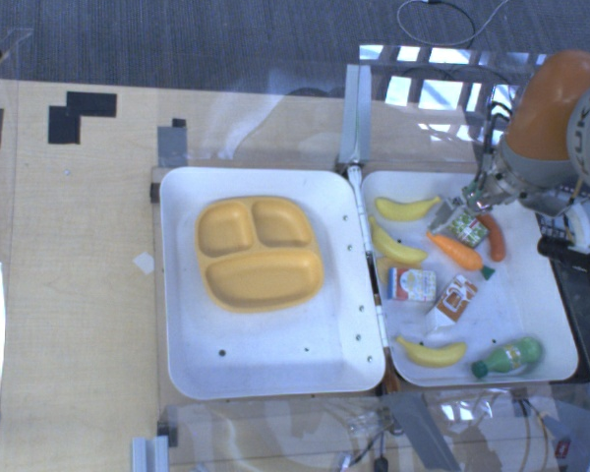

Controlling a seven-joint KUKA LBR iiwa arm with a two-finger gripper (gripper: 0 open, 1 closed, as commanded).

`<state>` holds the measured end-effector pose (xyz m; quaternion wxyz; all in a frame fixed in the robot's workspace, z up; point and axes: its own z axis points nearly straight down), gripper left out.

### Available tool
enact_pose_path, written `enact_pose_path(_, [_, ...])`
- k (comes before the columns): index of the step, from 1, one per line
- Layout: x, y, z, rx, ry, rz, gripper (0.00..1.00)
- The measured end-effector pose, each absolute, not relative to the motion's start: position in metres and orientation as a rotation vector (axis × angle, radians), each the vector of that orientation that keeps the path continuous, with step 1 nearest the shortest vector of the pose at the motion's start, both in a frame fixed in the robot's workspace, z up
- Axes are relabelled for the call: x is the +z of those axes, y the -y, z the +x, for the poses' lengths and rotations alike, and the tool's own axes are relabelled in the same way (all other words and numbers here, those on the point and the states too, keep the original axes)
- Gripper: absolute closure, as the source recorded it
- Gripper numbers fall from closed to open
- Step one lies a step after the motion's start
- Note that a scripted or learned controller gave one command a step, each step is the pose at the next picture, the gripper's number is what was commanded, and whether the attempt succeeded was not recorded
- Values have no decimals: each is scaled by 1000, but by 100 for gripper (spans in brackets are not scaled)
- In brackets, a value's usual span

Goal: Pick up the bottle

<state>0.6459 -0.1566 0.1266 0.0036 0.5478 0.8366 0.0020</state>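
Note:
The bottle [509, 357] is green with a yellow label and lies on its side in the front right corner of the right bin [551, 293]. My gripper [472, 202] hangs over the back of that same bin, far from the bottle. It hovers just above a small green and white packet [466, 228]. The grey arm with its orange band [551, 106] rises behind the gripper at the upper right.
The right bin also holds three bananas [405, 207] [397, 249] [431, 352], a carrot [456, 252], a red sausage [494, 238], a small carton [413, 284] and a brown box [454, 300]. A yellow divided plate [259, 252] lies in the left bin [265, 362].

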Motion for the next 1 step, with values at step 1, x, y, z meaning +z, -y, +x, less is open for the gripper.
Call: enact_pose_path(1, [90,186,671,7,-2498,1903,0])
